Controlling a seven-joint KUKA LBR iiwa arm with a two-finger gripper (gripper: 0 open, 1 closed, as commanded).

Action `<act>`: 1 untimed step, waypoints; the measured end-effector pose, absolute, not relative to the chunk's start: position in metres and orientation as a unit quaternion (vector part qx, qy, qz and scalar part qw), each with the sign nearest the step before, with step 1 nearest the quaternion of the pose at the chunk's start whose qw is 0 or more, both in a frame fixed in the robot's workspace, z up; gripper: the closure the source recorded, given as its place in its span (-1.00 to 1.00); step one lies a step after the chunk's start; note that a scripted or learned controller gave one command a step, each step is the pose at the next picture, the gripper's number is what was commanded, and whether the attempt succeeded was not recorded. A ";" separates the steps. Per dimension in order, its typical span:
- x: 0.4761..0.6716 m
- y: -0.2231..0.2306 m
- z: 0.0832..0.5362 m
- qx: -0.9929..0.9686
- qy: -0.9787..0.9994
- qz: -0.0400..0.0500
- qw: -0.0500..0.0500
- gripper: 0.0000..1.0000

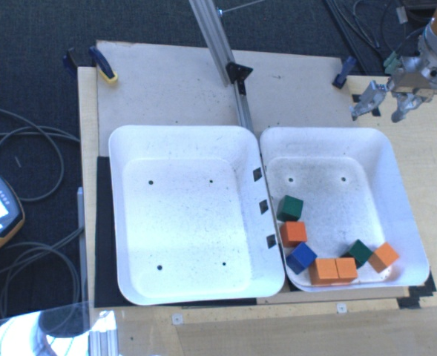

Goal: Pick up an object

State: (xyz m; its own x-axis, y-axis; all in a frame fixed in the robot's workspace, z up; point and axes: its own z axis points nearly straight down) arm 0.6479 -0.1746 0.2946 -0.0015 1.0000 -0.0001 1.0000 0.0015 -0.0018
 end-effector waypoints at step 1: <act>0.590 -0.178 0.178 -0.708 -0.706 0.003 0.005 -1.00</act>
